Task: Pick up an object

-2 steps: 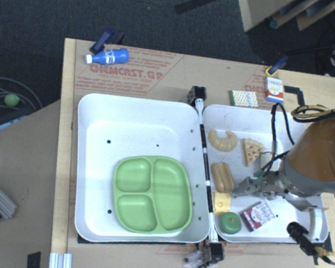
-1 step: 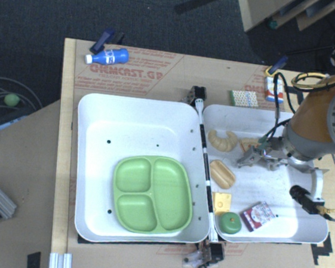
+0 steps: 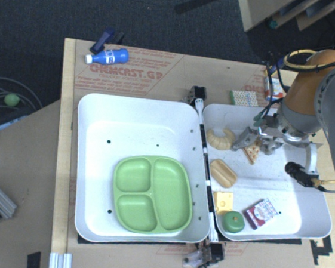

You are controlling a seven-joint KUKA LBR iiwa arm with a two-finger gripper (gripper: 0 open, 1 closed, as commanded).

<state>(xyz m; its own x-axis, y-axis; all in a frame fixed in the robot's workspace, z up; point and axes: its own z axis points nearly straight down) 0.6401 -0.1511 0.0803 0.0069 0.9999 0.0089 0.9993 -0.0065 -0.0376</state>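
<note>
— In the right bin [image 3: 313,204], toward its far end: gripper [image 3: 257,142] low over the floor, on the grey arm [image 3: 333,101] reaching in from the right, orange band [image 3: 308,86] above the wrist.

— Open or closed?

— Cannot tell from this angle; too much metal bunched together. Nothing clearly gripped.

— Nearest to it?

— Small tan wedge [image 3: 250,153], waffle-patterned, just at the gripper's near side, touching or nearly so. Cannot say whether lifted or lying on the bin floor.

— And to the left of that?

— Curved pale pastry [image 3: 220,137], croissant-shaped, close against the bin's left wall, just beside the gripper.

— Farther toward the near end?

— Oval tan roll [image 3: 223,173] by the left wall. Then yellow block [image 3: 224,201], and right beside it a green ball [image 3: 233,222] in the near left corner. Red-and-white packet [image 3: 262,212] just right of the ball, lying tilted. All well apart from the gripper.

— In the left bin [image 3: 96,128]?

— Green divided plate [image 3: 152,193], three compartments, lying flat toward the near side.

— On the bench outside the bins?

— Blue-and-white bottle [image 3: 107,56] on its side near the far left corner, and a small patterned card [image 3: 245,98] beyond the right bin
</note>
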